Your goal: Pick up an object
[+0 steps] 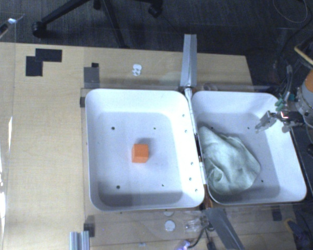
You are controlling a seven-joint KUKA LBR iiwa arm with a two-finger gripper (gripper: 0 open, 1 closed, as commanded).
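From my remote seat I see the small orange cube [140,153] sitting alone near the middle of the left shallow white bin [101,191]. A crumpled pale grey-green cloth [227,160] lies heaped in the right shallow white bin [287,189], against its left wall. The two-finger gripper [274,120] hovers at that bin's upper right edge, well apart from the cloth, nothing between its spread fingers.

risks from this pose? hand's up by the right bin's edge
1. The hand sits over the right bin, so the nearest target is the crumpled cloth; soft folds may slip out of a pinch.
2. The orange cube lies in the left bin; reaching it means crossing the divider.
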